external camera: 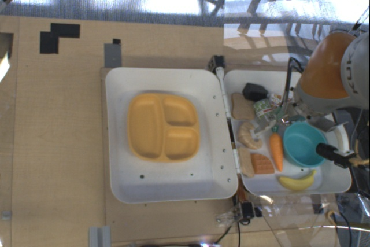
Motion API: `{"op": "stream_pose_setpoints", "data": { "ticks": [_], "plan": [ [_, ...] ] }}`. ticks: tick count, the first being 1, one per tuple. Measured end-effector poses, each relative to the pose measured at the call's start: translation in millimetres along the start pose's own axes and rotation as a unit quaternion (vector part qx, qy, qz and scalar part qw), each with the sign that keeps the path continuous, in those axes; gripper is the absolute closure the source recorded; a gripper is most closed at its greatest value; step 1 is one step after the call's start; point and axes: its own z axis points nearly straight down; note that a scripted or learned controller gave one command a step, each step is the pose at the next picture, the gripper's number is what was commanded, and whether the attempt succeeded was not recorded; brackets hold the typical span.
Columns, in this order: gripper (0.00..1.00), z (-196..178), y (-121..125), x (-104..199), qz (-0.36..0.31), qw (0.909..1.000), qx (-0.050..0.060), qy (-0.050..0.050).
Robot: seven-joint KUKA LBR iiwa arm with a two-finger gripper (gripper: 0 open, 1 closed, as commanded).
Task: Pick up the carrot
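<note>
The surface carries 2 shallow white bins side by side. The left bin holds 1 yellow divided plate with 3 compartments, seated near the bin's centre.

The right bin holds the remaining items. The carrot lies near the middle of this bin, orange body pointing toward the front edge, green top toward the rear. It rests just beside the left side of the teal bowl. A waffle-pattern orange cracker sits at the carrot's left, toward the front edge. A banana lies along the front edge, below the bowl. A pale round pastry lies left of the carrot, with a tan slice behind it. A black object occupies the rear left corner.

The arm enters from the right. The gripper hangs just above the carrot's green top, apparently clear of it. Finger state: cannot be determined, as glare and clutter obscure the tips.
</note>
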Motion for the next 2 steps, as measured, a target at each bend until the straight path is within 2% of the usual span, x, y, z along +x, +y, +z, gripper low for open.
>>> {"op": "stream_pose_setpoints", "data": {
  "ticks": [1,2],
  "plan": [
    [0.0,20,-36,-2,0.127,0.9918,-0.017,-0.006],
    [1.0,9,-34,-2,0.125,0.992,-0.018,-0.005]
  ]
}}
